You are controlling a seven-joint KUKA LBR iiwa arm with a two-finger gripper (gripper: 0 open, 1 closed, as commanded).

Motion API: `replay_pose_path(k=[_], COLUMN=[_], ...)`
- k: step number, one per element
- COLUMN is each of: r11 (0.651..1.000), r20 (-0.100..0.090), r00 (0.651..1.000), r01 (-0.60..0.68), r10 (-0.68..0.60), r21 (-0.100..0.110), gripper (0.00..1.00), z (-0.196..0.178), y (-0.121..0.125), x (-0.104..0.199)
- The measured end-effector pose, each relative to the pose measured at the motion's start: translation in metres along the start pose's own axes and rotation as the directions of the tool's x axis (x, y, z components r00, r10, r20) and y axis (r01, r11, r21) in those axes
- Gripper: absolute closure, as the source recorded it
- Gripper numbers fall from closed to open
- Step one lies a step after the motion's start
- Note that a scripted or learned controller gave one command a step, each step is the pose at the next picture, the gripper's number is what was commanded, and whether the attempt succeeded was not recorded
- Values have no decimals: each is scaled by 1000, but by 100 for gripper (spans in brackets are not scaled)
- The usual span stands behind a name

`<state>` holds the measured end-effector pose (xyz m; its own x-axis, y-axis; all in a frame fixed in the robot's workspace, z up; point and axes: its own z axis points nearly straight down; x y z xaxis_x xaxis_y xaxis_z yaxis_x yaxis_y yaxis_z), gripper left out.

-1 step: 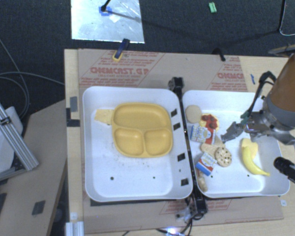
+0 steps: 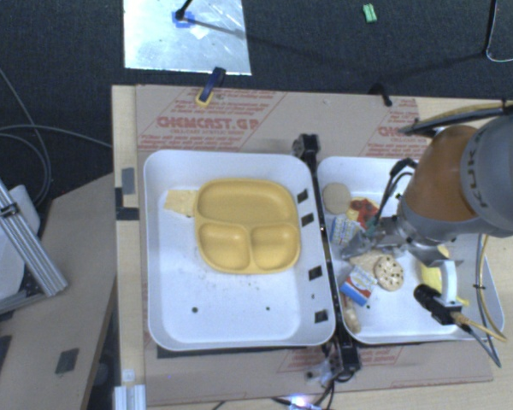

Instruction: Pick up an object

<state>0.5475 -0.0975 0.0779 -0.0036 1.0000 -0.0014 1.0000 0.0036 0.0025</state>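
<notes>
The right bin (image 2: 410,325) holds a jumble of small objects. A beige round piece (image 2: 336,197) and a red item (image 2: 364,205) lie near its far left corner. A chocolate-chip cookie (image 2: 388,272) lies in the middle, with a yellow item (image 2: 431,275) to its right. A blue and white packet (image 2: 355,290) and a tan piece (image 2: 351,316) lie along the left wall. My gripper (image 2: 362,243) is low inside this bin, just above the cookie and among the packets by the left wall. I see nothing lifted in it.
The left bin (image 2: 231,319) holds a yellow divided plate (image 2: 244,225) with a pale card (image 2: 179,202) at its left. The arm's orange band (image 2: 436,182) hangs over the right bin's far side. A black clamp (image 2: 307,146) stands between the bins.
</notes>
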Motion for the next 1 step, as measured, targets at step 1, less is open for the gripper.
replay_pose_path(k=[1], r11=[1000], r20=[0], r00=[1000], r01=[2], r10=[-2], r21=[-3], gripper=[0], z=[-7], y=[50], x=[-6])
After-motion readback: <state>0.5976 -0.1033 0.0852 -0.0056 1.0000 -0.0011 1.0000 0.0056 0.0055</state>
